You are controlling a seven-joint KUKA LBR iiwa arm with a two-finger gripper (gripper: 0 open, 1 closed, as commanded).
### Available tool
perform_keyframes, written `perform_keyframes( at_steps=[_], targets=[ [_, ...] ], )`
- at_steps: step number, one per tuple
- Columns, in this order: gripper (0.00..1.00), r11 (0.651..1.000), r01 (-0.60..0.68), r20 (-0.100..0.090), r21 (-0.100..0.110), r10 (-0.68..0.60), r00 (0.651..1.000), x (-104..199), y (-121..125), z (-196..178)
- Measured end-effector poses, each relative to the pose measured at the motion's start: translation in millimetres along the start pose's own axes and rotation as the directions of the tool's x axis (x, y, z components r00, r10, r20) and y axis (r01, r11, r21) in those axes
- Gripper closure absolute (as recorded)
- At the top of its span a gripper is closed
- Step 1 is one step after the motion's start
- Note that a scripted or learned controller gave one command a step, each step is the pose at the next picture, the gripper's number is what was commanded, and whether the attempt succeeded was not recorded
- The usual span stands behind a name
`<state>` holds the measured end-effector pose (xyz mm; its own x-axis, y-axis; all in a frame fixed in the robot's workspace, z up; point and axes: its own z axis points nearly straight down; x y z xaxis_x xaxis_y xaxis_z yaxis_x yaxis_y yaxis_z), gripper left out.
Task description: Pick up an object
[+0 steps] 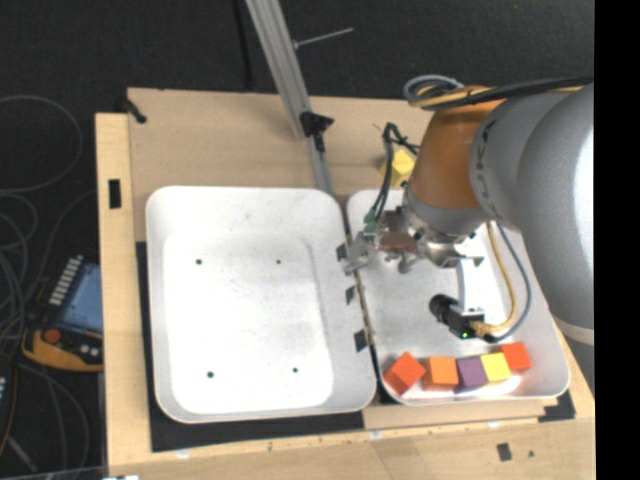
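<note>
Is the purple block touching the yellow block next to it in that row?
Touching. The camera view shows the purple block and the yellow block side by side in the right bin, with no white floor visible between them.

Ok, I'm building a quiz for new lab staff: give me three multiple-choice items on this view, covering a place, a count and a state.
1. Where are the blocks?
A. Left bin
B. Right bin, near edge
C. On the bench

2. How many blocks lie in the row?
A. Two
B. Five
C. Eight

3. How do the blocks lie?
A. Stacked
B. Scattered
C. Side by side

Answers: B, the blocks lie along the near edge of the right bin; B, orange-red, orange, purple, yellow, orange-red; C, they form one touching row, below the arm.
</note>
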<state>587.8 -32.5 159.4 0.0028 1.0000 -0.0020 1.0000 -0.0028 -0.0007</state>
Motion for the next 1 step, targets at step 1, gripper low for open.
perform_keyframes(
  at_steps=[1],
  targets=[
    [0.00, 1.000, 0.013, -0.005, -0.006, -0.013, 1.000, 76.0, -11.7, -40.0]
  ],
)
